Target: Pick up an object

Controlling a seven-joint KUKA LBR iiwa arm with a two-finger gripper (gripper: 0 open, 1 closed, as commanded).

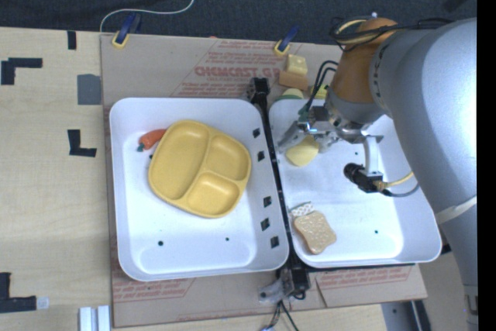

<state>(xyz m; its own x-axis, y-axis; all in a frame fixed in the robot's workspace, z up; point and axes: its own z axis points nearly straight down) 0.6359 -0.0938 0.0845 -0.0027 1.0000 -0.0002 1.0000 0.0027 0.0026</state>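
Because the gripper (308, 137) is closing around the round lemon (302, 153) near the bin wall (273, 159), it is risking a slip.

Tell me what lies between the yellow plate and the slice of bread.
In the camera view, between the yellow plate and the bread slice run the two bins' adjoining rims with black clips; otherwise bare white floor.

One fixed camera, set above the counter (54, 167), angled down at a slant. Both white bins (128, 244) are taken in whole, at moderate range. Arm (434, 112) is seen entering from right.
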